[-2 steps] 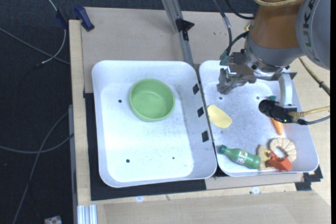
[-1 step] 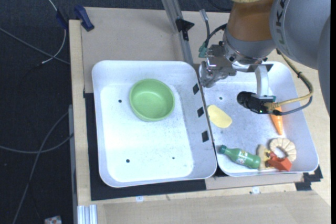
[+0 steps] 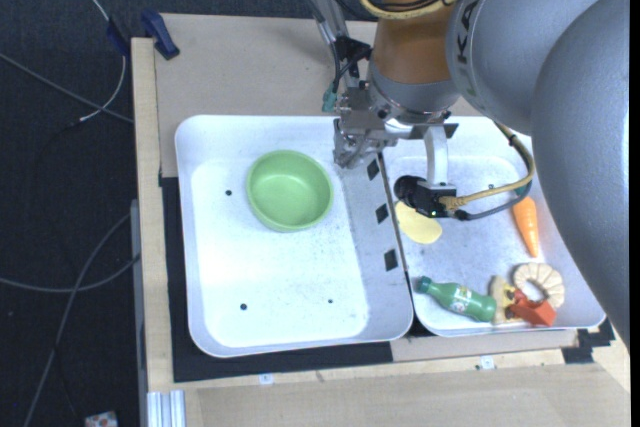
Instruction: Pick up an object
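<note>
Pincer (image 3: 352, 143) is sitting low over the ridge where the two white bins meet, up at the far end. Honestly, we can't tell from this angle whether it's released or clenched, because the wrist covers too much, so we wouldn't claim it's holding anything. Closest candidate is the green bowl (image 3: 290, 190), upright in the left-hand bin (image 3: 280, 290) as the camera sees it, near the pincer but apart from it. On the other side, in the right-hand bin (image 3: 480, 250), a flat yellow piece (image 3: 422, 227) lies close to the divider, a bit nearer the camera. Further out there's a green bottle (image 3: 457, 298) on its side by the near wall and a carrot (image 3: 527, 225) toward the far right. A pale ring-shaped toy (image 3: 540, 281) sits in the near corner, touching a red bit (image 3: 533, 313). Our read is that we're in the approach step, with no grab confirmed and every object resting in a bin. Right now the pincer is lined up more with the ridge than with any object. So the next move needs a sideways shift first, then a descent. For the bowl that means straddling the rim. The yellow piece looks too flat to pinch easily, so we'd bet on the bowl.
</note>
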`<state>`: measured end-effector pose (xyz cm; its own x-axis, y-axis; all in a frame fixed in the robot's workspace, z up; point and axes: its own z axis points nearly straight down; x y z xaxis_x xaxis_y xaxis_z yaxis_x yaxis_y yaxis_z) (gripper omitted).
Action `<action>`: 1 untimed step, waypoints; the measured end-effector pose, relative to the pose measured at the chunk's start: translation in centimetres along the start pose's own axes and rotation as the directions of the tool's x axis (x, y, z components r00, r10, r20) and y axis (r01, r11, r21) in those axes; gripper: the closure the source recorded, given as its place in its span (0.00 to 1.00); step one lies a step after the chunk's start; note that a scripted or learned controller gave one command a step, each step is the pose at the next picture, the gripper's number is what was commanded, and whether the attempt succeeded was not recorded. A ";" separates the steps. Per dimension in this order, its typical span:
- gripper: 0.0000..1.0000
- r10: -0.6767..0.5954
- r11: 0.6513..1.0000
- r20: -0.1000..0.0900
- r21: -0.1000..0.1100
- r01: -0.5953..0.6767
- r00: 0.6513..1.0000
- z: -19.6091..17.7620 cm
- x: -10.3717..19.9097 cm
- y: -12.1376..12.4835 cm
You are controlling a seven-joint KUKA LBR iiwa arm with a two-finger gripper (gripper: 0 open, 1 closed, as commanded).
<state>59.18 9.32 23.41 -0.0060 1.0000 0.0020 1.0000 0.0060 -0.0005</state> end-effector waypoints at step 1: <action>1.00 0.005 1.000 0.001 0.000 -0.005 1.000 0.1 0.5 0.0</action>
<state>59.17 9.80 23.35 -0.0010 1.0000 0.0007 1.0000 0.0010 -0.0002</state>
